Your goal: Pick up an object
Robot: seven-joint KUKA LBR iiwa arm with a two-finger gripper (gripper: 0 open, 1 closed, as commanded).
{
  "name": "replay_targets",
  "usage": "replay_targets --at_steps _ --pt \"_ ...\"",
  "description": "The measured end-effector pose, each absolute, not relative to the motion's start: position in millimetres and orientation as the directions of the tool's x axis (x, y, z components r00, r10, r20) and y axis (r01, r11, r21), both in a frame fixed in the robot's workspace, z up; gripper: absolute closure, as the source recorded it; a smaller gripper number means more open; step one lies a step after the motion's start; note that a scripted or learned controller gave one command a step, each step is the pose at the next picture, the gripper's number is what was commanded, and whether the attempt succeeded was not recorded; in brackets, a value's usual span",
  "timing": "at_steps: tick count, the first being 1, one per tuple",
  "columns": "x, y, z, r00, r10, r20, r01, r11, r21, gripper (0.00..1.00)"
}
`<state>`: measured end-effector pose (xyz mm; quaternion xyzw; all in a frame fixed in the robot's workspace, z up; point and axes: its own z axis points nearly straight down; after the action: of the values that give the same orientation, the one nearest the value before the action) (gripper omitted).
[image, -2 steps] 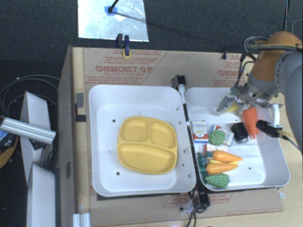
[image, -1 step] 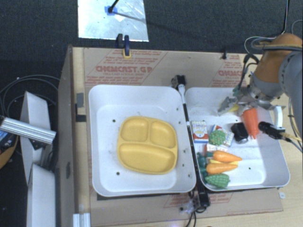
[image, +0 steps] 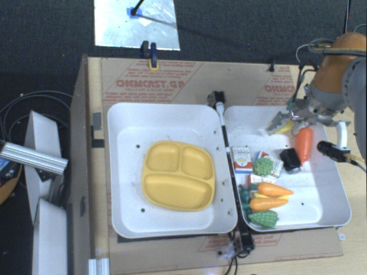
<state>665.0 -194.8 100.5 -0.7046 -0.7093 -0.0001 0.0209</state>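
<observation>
While the arm (image: 335, 76) reached in from three o'clock, its gripper (image: 285, 121) hung low over the far part of the right bin (image: 330, 202), at about one o'clock from that bin's middle. Whether it was spread or closed could not be told, and nothing was plainly seen held. A pale yellow piece (image: 277, 127) lay right beside the tip; contact could not be judged. At four o'clock from the gripper lay an orange carrot (image: 303, 143), stubby and smooth, with its narrow end toward six o'clock. Beside that end sat a small black block (image: 291, 159). Toward seven o'clock the bin held a green bumpy toy (image: 263, 166), small printed cartons (image: 241, 158), two more carrots (image: 270, 195) and a green corn-like piece (image: 264, 218). The left bin (image: 126, 153) carried a yellow divided plate (image: 177, 175). Both bins rested on the bench (image: 172, 79). The arm's orange band sat above the grey wrist, which sloped down toward nine o'clock.
</observation>
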Motion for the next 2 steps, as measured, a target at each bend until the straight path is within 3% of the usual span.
replay_targets --at_steps 1,2 --pt "663.7 -200.7 111.2 -0.008 1.000 0.016 1.000 0.008 -0.030 1.00" --pt "666.5 -189.9 112.0 -0.014 0.999 0.037 0.999 0.015 -0.032 0.00"
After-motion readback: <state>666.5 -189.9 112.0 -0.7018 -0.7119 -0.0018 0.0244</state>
